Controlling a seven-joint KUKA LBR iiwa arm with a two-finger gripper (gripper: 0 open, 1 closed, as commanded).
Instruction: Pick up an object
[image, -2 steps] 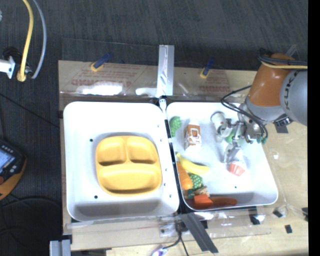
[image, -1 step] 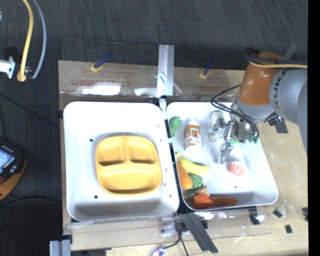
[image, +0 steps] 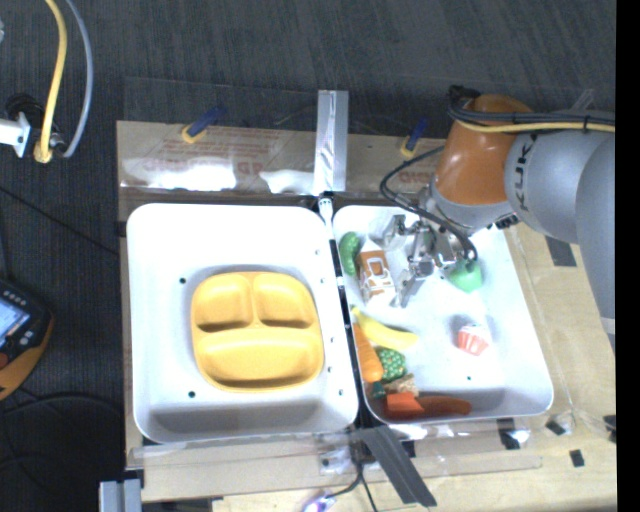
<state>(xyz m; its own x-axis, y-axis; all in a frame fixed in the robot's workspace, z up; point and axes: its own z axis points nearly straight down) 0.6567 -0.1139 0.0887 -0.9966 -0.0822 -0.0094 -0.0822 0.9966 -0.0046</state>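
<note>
My gripper (image: 410, 285) hangs low over the upper middle of the right bin (image: 520, 330), under the orange wrist band. Just left of it lies an orange-and-white carton (image: 374, 276), with a green vegetable (image: 349, 250) beyond that against the bin's left wall. A round green item (image: 466, 277) sits close to the gripper's right side. Below the gripper are a yellow banana (image: 385, 333) and a red-and-white strawberry-like piece (image: 472, 339). I see nothing held in the gripper.
A carrot (image: 368, 360), a green-brown item (image: 398, 382) and a red sausage (image: 428, 405) crowd the right bin's lower left corner. The left bin (image: 160, 300) holds a yellow divided tray (image: 258, 328). A ridge (image: 338, 300) separates the bins.
</note>
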